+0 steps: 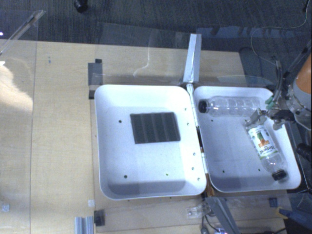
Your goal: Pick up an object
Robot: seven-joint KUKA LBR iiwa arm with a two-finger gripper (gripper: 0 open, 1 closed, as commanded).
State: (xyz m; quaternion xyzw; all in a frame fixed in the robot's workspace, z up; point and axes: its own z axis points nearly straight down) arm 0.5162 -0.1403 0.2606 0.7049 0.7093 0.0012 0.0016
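In the right bin lie two clear plastic bottles. One bottle rests along the far wall, its black cap pointing left. A labelled bottle lies slantwise by the right wall, black cap toward the near right corner. My gripper hangs over the far end of the labelled bottle, open, with one finger to its left and the other to its right. The bottle rests on the bin floor. A dark grey ridged pad lies flat in the middle of the left bin.
A raised divider runs between the two bins. A metal upright stands behind their junction. Cables and the arm's wrist crowd the bench's right edge. Bare wooden bench stretches to the left.
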